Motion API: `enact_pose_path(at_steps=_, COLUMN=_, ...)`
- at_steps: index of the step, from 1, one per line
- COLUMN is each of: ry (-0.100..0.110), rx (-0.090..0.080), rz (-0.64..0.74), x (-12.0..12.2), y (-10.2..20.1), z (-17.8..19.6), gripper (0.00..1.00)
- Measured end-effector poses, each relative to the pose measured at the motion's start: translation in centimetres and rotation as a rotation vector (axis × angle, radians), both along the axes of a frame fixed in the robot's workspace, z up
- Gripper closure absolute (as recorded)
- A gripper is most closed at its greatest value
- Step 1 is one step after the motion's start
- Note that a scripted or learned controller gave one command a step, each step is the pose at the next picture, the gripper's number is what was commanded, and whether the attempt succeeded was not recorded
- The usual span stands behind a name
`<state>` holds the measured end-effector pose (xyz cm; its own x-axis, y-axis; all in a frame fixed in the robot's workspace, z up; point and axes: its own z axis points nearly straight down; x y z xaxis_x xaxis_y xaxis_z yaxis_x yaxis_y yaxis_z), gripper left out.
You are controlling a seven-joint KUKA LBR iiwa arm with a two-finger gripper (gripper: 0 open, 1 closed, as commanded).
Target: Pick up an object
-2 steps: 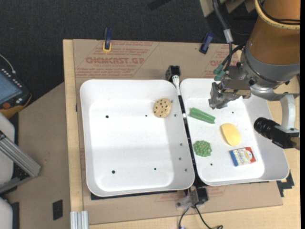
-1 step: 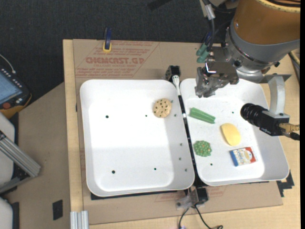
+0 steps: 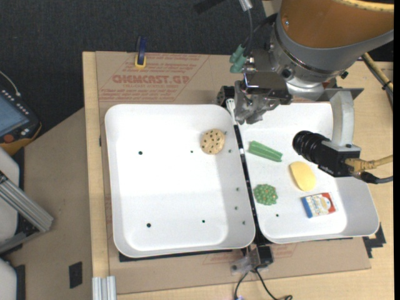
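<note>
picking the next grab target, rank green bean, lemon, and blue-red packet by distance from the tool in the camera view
From the tool, in the camera view:
1. Green bean, right bin, just below the tool.
2. Lemon, right bin, further down and right.
3. Blue-red packet, right bin's front right area, farthest.

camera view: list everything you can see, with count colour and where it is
bins: 2, white, side by side on the bench
cookie: 1, tan with dark chips, left bin, near its upper right corner
green stick: 1, green, right bin, upper left part
green round item: 1, green and bumpy, right bin, near the divider
yellow item: 1, yellow, oval, right bin, middle
small packet: 1, blue, white and red, right bin, lower right
cardboard sheet: 1, brown with red print, under the bins
clip: 1, blue and yellow, cardboard's top edge
arm: 1, grey with orange band, top right
gripper: 1, dark metal, above the top of the divider between the bins
</note>
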<state>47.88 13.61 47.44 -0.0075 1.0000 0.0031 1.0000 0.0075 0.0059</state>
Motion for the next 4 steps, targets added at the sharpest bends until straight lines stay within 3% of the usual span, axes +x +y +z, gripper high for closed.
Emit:
enact_pose_path(at_steps=1, ry=0.011, rx=-0.004, rz=-0.012, x=0.0, y=-5.5, z=-3.8, gripper=1.00)
enact_pose_path(at_steps=2, ry=0.000, rx=-0.001, rz=-0.001, x=0.1, y=0.6, z=-0.4, gripper=1.00)
enact_pose_path(at_steps=3, ry=0.015, rx=-0.006, rz=-0.013, x=0.1, y=-5.0, z=-7.1, gripper=1.00)
enact_pose_path(at_steps=4, ry=0.010, rx=-0.005, rz=-0.021, x=0.0, y=-18.2, z=-10.0, gripper=1.00)
